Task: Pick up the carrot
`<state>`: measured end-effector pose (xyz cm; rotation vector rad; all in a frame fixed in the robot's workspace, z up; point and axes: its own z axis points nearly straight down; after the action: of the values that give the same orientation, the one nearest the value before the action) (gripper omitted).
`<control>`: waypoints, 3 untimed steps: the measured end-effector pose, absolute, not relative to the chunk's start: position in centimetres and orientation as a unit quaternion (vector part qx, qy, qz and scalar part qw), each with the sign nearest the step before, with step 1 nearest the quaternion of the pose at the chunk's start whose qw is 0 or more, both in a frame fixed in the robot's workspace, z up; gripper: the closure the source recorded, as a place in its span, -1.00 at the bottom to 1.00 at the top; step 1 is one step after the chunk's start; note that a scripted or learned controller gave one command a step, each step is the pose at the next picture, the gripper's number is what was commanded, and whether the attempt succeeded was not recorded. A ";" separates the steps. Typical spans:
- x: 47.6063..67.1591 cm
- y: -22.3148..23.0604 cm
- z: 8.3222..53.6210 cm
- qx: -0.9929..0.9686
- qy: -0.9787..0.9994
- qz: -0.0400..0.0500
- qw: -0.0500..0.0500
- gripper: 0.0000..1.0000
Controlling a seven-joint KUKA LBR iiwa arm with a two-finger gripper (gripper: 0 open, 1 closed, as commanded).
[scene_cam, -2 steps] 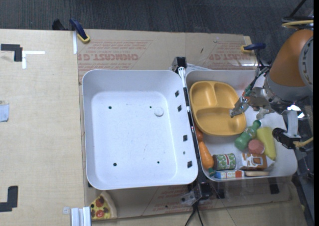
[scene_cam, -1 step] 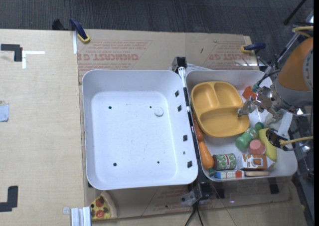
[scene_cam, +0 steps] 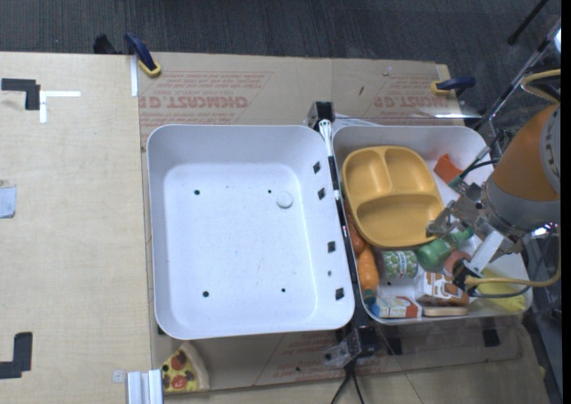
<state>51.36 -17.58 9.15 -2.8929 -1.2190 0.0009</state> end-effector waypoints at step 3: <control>54.1 -11.4 10.4 -0.927 -0.374 0.000 -0.007 -1.00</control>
<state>54.12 -11.36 10.43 -2.9267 -1.1805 0.0004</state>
